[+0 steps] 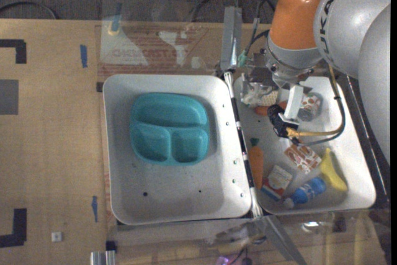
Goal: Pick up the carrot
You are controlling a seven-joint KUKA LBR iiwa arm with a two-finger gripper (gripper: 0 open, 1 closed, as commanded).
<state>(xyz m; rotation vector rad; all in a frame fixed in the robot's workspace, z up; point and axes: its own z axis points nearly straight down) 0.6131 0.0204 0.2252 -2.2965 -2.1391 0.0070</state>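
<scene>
The carrot (255, 165) is a slim orange piece lying lengthwise against the left wall of the right bin (360, 152), near its front. My gripper (262, 89) hangs below the orange wrist band over the back left part of that bin, well behind the carrot and apart from it. A white crumpled item (258, 96) sits right under the gripper, with a small orange-red piece (263, 111) beside it.
The right bin also holds a small can (309, 106), a red and white packet (302, 158), a yellow banana (334, 174), a blue bottle (308, 191) and a small box (279, 177). A teal divided plate (169, 128) lies in the left bin (180, 202).
</scene>
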